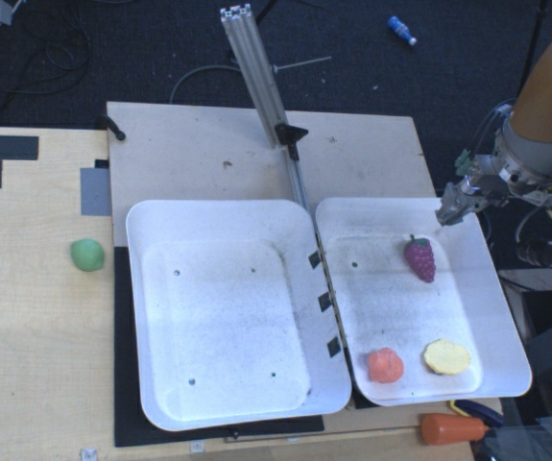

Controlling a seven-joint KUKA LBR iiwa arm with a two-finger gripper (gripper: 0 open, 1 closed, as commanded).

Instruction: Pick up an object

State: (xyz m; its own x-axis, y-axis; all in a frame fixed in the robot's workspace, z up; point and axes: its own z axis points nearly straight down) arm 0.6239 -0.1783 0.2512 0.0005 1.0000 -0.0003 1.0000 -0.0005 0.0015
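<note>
Strawberry lies in the right bin, near its far edge. My tool hovers just beyond that bin's far right corner, holding nothing; its opening cannot be told. Step: approach. Next move requires centring over the strawberry, then descending.

So two bins side by side on the tabletop. The right bin has a toy strawberry toward the back, plus a toy tomato and a potato chip next to each other up front. The gripper hangs over that bin's back right corner. A ball sits left of the left bin.
</note>
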